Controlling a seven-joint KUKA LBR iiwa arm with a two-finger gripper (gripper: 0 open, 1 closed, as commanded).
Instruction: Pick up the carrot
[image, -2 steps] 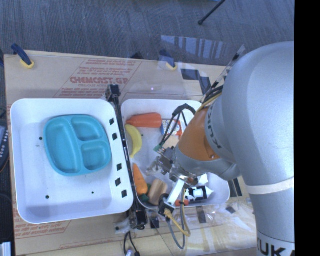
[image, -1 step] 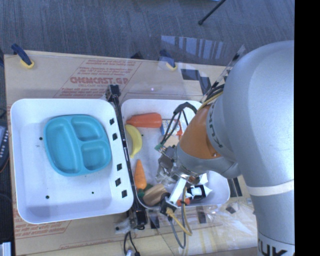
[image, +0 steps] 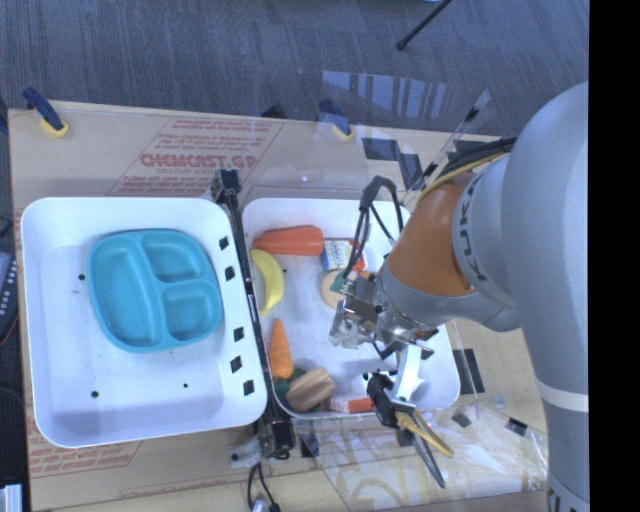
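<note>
The carrot (image: 280, 348) is small and orange with a green top. It lies in the right bin (image: 300, 214), close to the bin's left wall, pointing away from the front edge. My gripper (image: 347, 326) hangs low over the middle of that bin, a short way to the right of the carrot and apart from it. The grey wrist with its orange band covers the bin's right half.
A yellow banana (image: 268, 280) and a long orange-red piece (image: 289, 240) lie behind the carrot. A brown bun (image: 310, 388) sits just in front of it. A blue packet (image: 337, 254) lies near the gripper. The left bin (image: 40, 330) holds a blue divided plate (image: 155, 289).
</note>
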